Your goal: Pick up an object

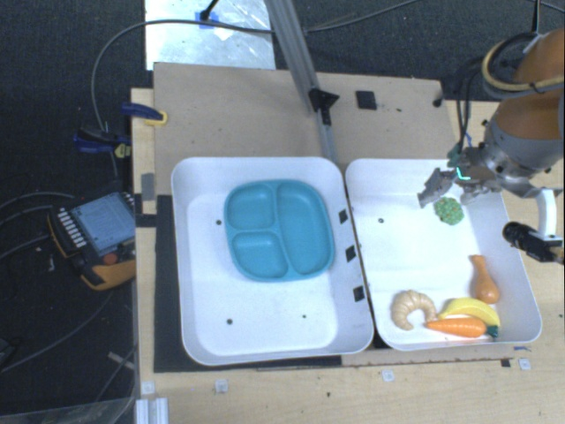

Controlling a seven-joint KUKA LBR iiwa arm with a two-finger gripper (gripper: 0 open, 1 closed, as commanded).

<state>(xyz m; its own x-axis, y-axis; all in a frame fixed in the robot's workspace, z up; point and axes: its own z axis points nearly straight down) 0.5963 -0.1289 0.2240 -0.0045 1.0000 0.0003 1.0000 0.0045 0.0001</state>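
The carrot (456, 328) lay far below the pincer (446, 193), beside the banana (470, 308). The broccoli (449, 211) sat just under the fingertips, ungrasped; whether the pincer was released or clenched, I cannot tell.

Tan desk (265, 104), bearing two shallow white bins side by side, touching along their inner edges. Left bin (199, 325) holding a blue divided plate (280, 230) near its upper middle. Right bin (388, 237) holding a green broccoli piece (449, 211) near its upper right, a brown drumstick (483, 279) by the right wall, and a croissant (413, 307), banana (472, 309) and carrot (456, 328) clustered at the lower right corner. Small black square (366, 100) lying on bare board above the right bin. Slanted grey pole (296, 38) with black clamp (323, 101) meeting the board near its top middle.
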